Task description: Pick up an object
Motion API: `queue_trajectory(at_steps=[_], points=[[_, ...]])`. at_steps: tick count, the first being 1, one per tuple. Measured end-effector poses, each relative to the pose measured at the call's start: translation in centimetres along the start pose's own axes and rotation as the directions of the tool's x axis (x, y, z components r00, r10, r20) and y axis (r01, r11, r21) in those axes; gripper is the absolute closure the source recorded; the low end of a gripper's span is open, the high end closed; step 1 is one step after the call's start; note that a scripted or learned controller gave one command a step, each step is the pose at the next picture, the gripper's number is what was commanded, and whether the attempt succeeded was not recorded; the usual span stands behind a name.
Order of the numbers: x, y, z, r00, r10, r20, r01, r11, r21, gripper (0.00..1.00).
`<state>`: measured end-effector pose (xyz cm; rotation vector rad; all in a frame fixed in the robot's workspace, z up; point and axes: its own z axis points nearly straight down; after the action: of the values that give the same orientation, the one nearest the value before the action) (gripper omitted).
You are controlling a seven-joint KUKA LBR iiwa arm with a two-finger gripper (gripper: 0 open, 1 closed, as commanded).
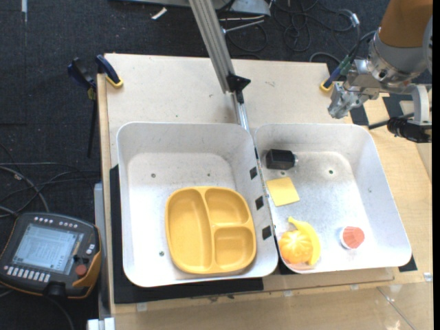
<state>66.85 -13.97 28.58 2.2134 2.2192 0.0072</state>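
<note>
Nothing is carried by the gripper (339,106), which hangs past the far right corner of the right bin (375,150), over the tabletop (179,81); from this angle I cannot tell how its jaws stand. Outward from there, the grey arm (405,26) with its orange band rises toward the top right.

Inside the right bin lie four candidates: a small black block (280,159) at the far left, a yellow square piece (283,191) just nearer than it, a yellow-orange object (300,245) at the near left corner, and a little red round item (353,236) toward the near right. The left bin (130,150) holds a yellow divided tray (209,229).

By my judgement the pick has not begun: every object rests on a bin floor, well apart from the gripper. Reaching in, descending, grasping and lifting all remain.
</note>
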Motion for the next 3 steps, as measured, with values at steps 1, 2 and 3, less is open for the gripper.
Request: queue_trajectory(at_steps=[1,2,3], points=[[4.1,-1.3,0.9,1.000,-0.003,-0.002,0.003,1.000,0.010,1.00],[9.8,-3.5,1.0,1.000,-0.005,-0.004,0.005,1.000,0.010,1.00],[14.7,-5.4,0.9,1.000,-0.005,-0.004,0.005,1.000,0.010,1.00]])
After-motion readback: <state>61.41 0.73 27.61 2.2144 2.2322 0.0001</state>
